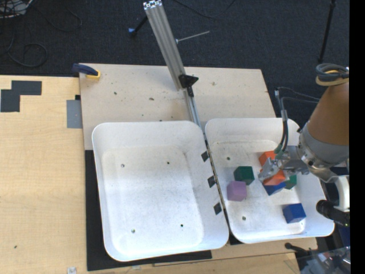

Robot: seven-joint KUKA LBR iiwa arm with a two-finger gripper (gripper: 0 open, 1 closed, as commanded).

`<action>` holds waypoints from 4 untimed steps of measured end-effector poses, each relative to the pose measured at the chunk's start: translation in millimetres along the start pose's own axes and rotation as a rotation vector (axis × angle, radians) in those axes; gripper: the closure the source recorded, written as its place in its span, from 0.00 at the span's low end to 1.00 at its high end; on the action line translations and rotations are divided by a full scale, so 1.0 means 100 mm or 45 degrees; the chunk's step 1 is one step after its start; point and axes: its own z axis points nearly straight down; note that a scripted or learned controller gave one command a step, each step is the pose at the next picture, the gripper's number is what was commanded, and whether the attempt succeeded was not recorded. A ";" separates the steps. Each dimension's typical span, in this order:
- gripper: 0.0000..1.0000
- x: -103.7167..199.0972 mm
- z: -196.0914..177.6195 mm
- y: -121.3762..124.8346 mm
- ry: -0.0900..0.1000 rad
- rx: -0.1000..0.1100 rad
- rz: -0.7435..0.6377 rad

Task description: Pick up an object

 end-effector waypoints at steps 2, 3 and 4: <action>1.00 1.01 -0.12 0.40 -0.002 -0.001 0.000; 1.00 1.40 -0.03 0.56 -0.003 0.001 0.001; 1.00 1.76 0.02 0.81 -0.005 -0.001 0.002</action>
